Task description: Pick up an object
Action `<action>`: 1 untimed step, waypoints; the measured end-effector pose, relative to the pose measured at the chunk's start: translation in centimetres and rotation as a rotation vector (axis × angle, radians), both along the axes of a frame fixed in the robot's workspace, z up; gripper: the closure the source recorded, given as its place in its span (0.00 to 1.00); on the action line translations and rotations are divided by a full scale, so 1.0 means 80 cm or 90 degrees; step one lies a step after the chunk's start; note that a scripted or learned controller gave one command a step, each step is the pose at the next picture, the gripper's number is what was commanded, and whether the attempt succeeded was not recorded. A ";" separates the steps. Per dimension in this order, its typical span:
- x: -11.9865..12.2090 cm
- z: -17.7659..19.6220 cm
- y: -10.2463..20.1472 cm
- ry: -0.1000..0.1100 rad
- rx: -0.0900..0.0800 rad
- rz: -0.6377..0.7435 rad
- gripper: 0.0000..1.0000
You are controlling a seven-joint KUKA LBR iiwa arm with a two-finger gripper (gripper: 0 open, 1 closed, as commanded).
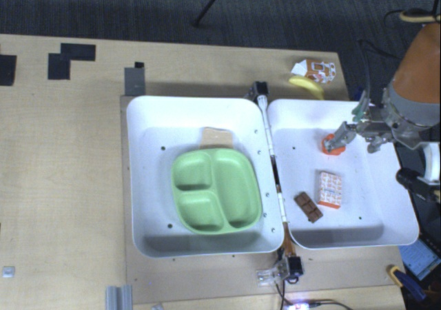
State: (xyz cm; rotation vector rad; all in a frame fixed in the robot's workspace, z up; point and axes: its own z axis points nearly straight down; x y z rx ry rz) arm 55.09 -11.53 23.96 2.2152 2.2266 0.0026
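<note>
Camera view gives you the bench [62,164] with two white bins side by side. Your left bin [141,184] holds a green divided plate [216,190] near its middle, and a tan block [217,137] peeks out from behind the plate toward the far wall. Your right bin [386,226] carries three things: a small orange object [333,144] near the far edge, a white packet with red print [329,189] around the middle, and a dark brown bar [309,207] just beside it toward the near left corner. You see the gripper [360,129] over the right bin's far right part, one finger reaching down toward the orange object; whether anything is clamped, you cannot tell. On the bench beyond the right bin's far edge lie a yellow piece [305,84] and a printed white packet [317,69].
</note>
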 end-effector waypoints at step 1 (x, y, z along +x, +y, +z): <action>0.037 -0.192 -0.034 -0.003 -0.001 -0.001 0.00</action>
